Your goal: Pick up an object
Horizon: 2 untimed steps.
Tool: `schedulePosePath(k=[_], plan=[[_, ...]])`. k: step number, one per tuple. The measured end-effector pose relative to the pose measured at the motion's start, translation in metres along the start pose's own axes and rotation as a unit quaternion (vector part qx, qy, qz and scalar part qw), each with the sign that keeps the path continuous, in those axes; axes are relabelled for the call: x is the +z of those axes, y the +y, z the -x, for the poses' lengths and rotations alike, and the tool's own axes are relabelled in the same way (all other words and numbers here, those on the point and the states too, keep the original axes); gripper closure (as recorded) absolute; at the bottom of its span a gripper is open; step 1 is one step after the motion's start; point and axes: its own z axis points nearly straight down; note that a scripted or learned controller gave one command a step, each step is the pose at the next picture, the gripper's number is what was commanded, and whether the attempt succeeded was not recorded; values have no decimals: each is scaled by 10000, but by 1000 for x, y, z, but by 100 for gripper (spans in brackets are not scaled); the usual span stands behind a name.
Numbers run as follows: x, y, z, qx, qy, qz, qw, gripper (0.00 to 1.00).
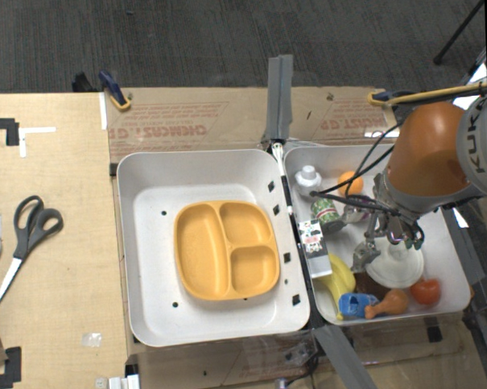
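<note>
My gripper (380, 242) hangs low in the right bin (450, 229), under the arm's orange band (429, 151). Directly beneath and in front of it lies a white round object (397, 267). Around it are a green can (327, 213), an orange ball (349, 182), a white bottle (308, 177), a yellow banana-like piece (339, 277), a blue toy (356, 306), a brown drumstick (390, 302) and a red tomato (426, 290). The wrist and cables hide how the gripper meets the white object.
A yellow divided plate (227, 248) lies in the left bin (141, 258). Scissors (27, 231) rest on the wooden bench at far left. A grey divider strip (280, 107) runs between the bins at the back.
</note>
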Motion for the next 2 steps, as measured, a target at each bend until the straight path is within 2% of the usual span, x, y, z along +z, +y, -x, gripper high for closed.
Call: schedulePosePath(k=[1,2], plan=[[3,12,70,532,34,74,9986,0],[-4,-72,-17,733,53,70,9973,0]])
